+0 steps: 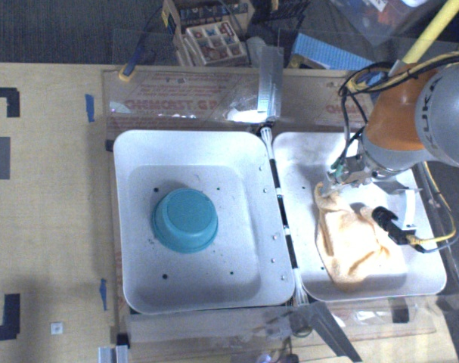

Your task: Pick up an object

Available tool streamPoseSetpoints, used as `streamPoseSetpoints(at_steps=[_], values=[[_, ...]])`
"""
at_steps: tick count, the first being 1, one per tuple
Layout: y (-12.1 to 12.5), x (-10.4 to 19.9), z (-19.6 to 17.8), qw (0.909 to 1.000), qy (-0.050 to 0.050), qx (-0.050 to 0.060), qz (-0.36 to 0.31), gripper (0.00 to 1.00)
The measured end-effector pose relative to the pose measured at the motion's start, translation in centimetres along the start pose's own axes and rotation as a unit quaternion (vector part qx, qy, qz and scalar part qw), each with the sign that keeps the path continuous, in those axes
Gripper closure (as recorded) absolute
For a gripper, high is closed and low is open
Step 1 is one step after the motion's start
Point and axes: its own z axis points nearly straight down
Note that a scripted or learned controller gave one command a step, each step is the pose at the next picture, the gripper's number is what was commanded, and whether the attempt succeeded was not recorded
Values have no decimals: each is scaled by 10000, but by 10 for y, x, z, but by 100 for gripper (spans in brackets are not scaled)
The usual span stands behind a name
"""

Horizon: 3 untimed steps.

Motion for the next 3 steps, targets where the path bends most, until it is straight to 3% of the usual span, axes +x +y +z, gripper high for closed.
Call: streamPoseSetpoints(at_steps=[1,2,3], values=[[0,0,0,10000,-1,1,1,0],[26,14,10,9977,-9,26,-671,0],[28,13,0,9979,-8,-2,-653,100]])
